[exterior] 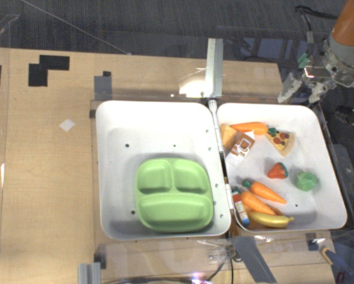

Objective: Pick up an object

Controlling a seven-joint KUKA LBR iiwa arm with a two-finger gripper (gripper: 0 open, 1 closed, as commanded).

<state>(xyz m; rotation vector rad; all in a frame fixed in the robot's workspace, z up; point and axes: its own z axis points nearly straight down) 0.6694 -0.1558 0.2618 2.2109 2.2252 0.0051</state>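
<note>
Hovering past the right bin's (327,158) far right corner, the jaws (302,87) hang apart, gripping nothing (toys stay inside): pizza slice (281,141), strawberry (277,171), carrots (266,191), banana (271,220).

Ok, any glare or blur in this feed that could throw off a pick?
Camera view: bright glare on the bench just behind the bins' divider; soft shadow under the green tray; the gripper looks slightly blurred; the toys in the right bin are evenly lit.
</note>
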